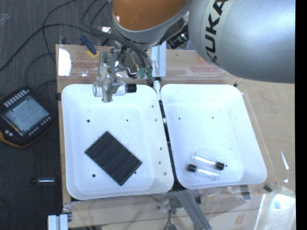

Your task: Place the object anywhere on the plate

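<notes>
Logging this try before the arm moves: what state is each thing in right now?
Gripper: above the left bin's far edge, nothing seen between its fingers.
Dark ribbed plate: flat in left bin.
Two clear tubes: lying side by side in right bin.

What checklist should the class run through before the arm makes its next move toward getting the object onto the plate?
1. Object located: clear tubes lie in the right bin: ok.
2. Plate located: dark ribbed plate lies flat in the left bin: ok.
3. Plate surface free: ok.
4. Gripper above the object: not ok, it hangs over the left bin's far edge.
5. Object between the fingers: not ok.
6. Finger opening: cannot tell.
</notes>
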